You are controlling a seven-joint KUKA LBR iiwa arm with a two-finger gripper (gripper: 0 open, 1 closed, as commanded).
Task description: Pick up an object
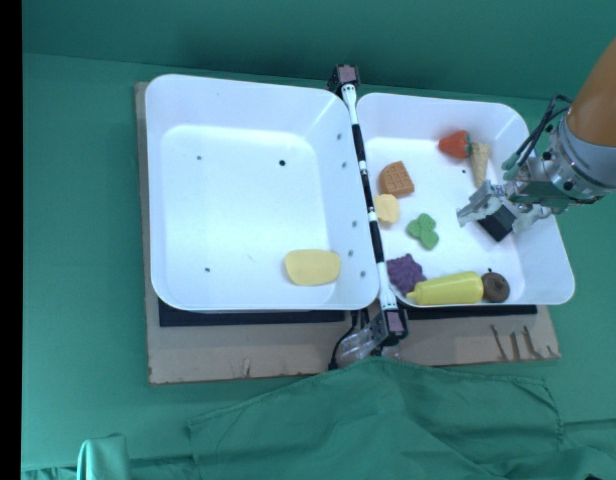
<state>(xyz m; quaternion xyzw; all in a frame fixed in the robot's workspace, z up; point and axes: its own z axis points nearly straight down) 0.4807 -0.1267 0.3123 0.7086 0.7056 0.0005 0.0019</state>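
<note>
Two shallow white plastic bins are seen side by side on a sheet of brown cardboard (pixel 238 363) over a green cloth-covered bench (pixel 78 218). The grey-and-orange arm (pixel 598 118) is reached in from the right edge of the frame, and its two-finger gripper (pixel 491 213) is placed low over the right-centre of the right bin (pixel 548 278). Whether the jaws are spread or closed cannot be told; a small dark block-like shape is seen at the tip, but whether it is a held object or gripper hardware cannot be told, so no grasp is claimed. No target is named by the task. Nearest candidates are a green clover-shaped toy piece (pixel 423 231) just left of the gripper, and an orange-red strawberry-like toy (pixel 453 144) with a pale cone-shaped toy (pixel 480 160) touching it, at the upper right of that bin. Also noted: a tan waffle-shaped piece (pixel 396 179), a small pale yellow lump (pixel 387 208), a purple grape-cluster toy (pixel 404 272), a long yellow banana-like toy (pixel 448 289) and a brown round doughnut-like toy (pixel 496 287) along the lower wall. All are judged light, stiff, smooth plastic play food, likely slippery; a pinch across the narrow width of the green piece is judged best. In the left bin (pixel 188 108) a flat yellow rounded piece (pixel 312 267) lies at lower right. Bin floors look slick; free room around the green piece is judged adequate, tighter near the walls.
</note>
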